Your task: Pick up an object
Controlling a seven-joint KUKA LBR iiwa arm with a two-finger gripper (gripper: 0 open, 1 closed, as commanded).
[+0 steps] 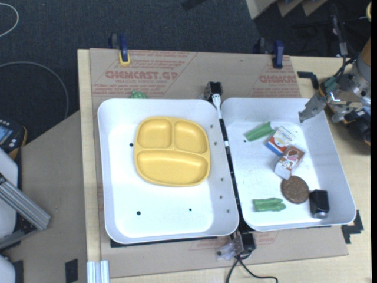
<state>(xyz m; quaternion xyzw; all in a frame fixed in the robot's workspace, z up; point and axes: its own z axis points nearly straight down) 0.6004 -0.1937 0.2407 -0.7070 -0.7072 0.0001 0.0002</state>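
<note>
Bench: yellow tray [172, 151] left bin; snacks right bin [339, 175]; jaws' state unclear.

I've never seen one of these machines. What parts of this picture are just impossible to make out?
- The gripper: small and blurry at the right bin's top corner; its grip state is unreadable.
- The arm: cut off by the camera view's right edge.
- The two small cartons: print too small to read.
- The brown disc and black object: too small to identify.
- The green item behind the left bin: mostly hidden by the rim.
</note>
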